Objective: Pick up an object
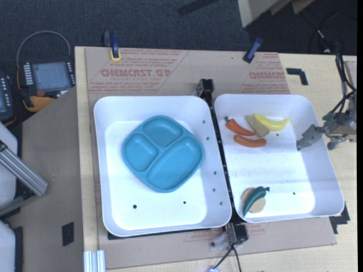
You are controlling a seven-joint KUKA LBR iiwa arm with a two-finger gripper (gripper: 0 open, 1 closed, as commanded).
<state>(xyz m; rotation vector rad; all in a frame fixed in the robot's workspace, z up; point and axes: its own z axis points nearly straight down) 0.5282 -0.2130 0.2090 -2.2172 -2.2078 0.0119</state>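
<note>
The dark green and tan toy vegetable [254,199] lies at the front of the right white bin [317,205]. The cluster of yellow plastic banana [272,122], orange carrot [240,127] and sausage [249,141] lies along the rear, long axes roughly left-right. The gripper [311,137] hovers right of the cluster; its opening cannot be determined. The blue divided plate [163,153] occupies the left bin [113,208].

The end effector [313,136] sits at the right bin's [283,169] right rim, its fingers too small and dark to judge. The arm behind it is cut off by the right edge. The tan piece [260,126] beside the banana [272,121] is too small to identify.
</note>
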